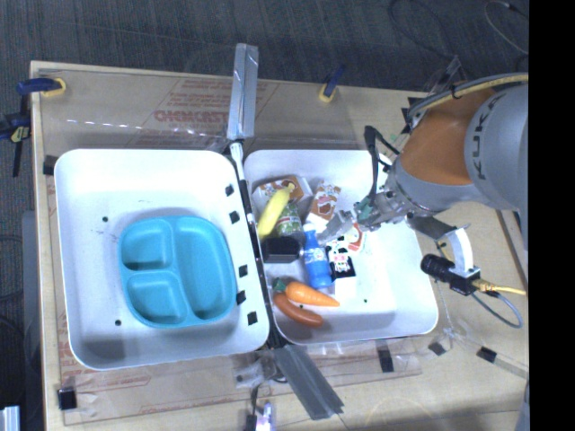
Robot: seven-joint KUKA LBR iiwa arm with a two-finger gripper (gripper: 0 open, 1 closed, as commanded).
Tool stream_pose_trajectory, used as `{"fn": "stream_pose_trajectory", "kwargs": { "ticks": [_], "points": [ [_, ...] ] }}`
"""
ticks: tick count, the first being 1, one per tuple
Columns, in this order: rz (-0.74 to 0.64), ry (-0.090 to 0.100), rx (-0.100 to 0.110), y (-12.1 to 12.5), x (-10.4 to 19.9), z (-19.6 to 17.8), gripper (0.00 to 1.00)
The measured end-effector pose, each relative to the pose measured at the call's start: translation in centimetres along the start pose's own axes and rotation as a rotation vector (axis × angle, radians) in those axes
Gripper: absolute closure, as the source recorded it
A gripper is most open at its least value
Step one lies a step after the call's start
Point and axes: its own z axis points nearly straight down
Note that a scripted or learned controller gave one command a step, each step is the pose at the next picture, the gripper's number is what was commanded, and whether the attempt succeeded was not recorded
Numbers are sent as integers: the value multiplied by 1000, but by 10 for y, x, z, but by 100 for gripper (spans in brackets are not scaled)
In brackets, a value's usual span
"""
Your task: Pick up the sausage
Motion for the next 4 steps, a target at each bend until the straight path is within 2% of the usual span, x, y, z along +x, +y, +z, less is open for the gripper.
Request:
{"fn": "stream_pose_trajectory", "kwargs": {
  "ticks": [1,2,3,4],
  "points": [
    [-130,-2,-3,77,-33,-91,0],
    [-215,-1,-2,2,3,79,0],
    [-290,-2,-4,94,19,-48,0],
    [-290,-2,-3,94,19,-48,0]
  ]
}}
